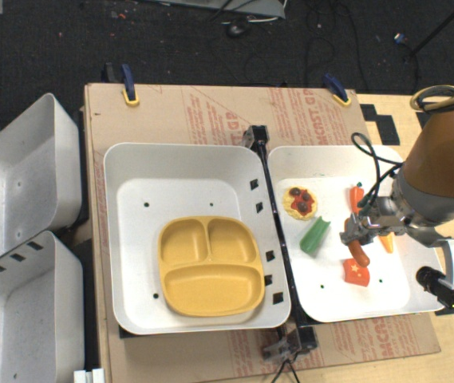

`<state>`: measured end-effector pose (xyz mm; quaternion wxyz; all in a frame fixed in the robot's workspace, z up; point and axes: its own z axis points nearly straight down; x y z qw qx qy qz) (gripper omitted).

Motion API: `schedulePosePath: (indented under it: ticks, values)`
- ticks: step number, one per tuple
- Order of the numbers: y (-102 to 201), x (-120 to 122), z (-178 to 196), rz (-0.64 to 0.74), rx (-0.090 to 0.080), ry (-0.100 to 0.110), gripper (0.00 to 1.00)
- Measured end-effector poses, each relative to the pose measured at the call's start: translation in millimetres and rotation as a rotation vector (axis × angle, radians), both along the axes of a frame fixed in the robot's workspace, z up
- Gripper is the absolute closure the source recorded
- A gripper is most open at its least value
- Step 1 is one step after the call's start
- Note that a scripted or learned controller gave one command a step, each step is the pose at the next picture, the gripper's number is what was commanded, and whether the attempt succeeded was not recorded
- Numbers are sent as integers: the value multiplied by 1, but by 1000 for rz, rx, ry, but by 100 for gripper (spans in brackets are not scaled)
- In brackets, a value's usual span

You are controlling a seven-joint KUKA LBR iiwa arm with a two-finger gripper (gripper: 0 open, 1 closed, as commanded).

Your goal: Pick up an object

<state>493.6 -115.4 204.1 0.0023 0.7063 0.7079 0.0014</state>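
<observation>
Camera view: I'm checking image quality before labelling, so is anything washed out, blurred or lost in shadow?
Camera view: white bins are bright but keep their edges; the yellow divided plate is sharp; the tool looks dark and soft-edged; the floor beyond the bench is nearly black.

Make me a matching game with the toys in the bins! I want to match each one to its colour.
Things:
1. divided plate
2. pepper-like piece
3. block with a star
4. little pizza

Colours:
A. green
B. red
C. yellow with dark red dots
D. plain yellow

Pairs: 1-D, 2-A, 3-B, 4-C
</observation>
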Motion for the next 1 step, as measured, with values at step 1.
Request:
schedulePosePath:
  ticks: [1]
  values:
    - [43, 14, 11, 5, 2, 3, 100]
